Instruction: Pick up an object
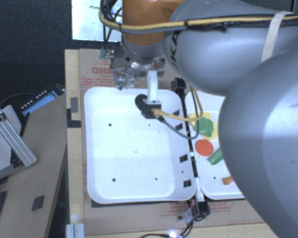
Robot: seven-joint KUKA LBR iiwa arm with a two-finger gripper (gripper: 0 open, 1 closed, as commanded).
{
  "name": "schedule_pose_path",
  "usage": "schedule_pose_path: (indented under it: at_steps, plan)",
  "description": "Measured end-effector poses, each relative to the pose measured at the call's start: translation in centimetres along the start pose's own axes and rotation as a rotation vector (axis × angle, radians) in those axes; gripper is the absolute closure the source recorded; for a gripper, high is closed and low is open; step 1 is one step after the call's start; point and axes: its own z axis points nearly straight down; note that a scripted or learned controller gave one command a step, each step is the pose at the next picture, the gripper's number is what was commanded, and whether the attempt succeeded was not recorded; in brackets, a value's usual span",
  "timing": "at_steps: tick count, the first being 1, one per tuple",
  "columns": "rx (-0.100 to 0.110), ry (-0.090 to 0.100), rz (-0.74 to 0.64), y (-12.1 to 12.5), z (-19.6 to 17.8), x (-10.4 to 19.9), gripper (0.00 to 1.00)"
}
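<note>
Smooth grey arm [268, 133], tool [124, 81] above rim of glossy white bin [134, 152] — grip unreadable, orange disc [204, 147]

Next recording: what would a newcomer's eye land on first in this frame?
The huge grey arm looms across the right and top, with its orange band at top centre. Its claw hangs over the far edge of the left bin. In the right bin, a red-orange disc and a green piece stand out brightly.

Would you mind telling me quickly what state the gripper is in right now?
Gripper: cannot be told from this view; it is at the far rim of the left-hand bin.
</note>
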Motion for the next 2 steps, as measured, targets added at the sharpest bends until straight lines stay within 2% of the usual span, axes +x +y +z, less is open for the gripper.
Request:
schedule_pose_path:
  at_steps: [1,2]
  plan:
    - [0.018,-0.008,0.006,3.6,8.4,-0.4,1.0]
    - [0.007,-0.003,0.003,3.9,-1.7,-0.3,1.0]
